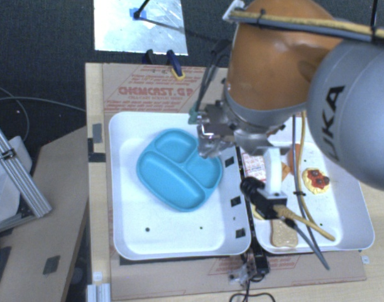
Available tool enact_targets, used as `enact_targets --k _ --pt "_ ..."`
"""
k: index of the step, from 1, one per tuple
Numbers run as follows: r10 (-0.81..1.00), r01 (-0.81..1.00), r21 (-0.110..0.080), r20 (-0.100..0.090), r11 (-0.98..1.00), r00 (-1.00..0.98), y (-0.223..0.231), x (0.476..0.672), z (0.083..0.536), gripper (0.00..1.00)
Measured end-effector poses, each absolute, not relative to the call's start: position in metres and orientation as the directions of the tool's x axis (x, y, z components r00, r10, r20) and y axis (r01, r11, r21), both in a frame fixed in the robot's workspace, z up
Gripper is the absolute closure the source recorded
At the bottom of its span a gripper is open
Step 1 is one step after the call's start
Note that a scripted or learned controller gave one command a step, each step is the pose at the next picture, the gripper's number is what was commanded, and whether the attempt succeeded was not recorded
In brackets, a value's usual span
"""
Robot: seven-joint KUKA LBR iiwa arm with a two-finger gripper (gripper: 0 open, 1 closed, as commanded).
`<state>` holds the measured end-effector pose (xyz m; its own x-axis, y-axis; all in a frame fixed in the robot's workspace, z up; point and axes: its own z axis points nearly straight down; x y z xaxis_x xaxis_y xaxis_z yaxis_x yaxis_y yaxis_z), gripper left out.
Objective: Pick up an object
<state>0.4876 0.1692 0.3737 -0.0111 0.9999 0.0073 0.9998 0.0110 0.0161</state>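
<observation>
A blue divided plate (pixel 176 176) lies flat in the left white bin (pixel 132 234). My gripper (pixel 208 145) hangs over the plate's upper right rim, near the wall between the two bins, and the big grey and orange arm above hides much of it. In the right white bin (pixel 355 228) lie a small pizza-like piece with red topping (pixel 317 180), a tan biscuit-shaped piece (pixel 283 235), a red and white packet (pixel 254 167) and a white upright piece (pixel 273 170). I see nothing held by the gripper.
The arm covers the upper part of the right bin. A cardboard sheet (pixel 148 90) lies under both bins, with a blue and yellow clamp (pixel 175 65) at its far edge. A shiny foil sheet (pixel 140 17) lies beyond.
</observation>
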Motion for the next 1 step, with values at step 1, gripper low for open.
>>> enact_targets --k 1 --pt "1.0 1.0 0.02 0.007 0.006 -0.006 0.1672 0.5065 0.5212 1.0"
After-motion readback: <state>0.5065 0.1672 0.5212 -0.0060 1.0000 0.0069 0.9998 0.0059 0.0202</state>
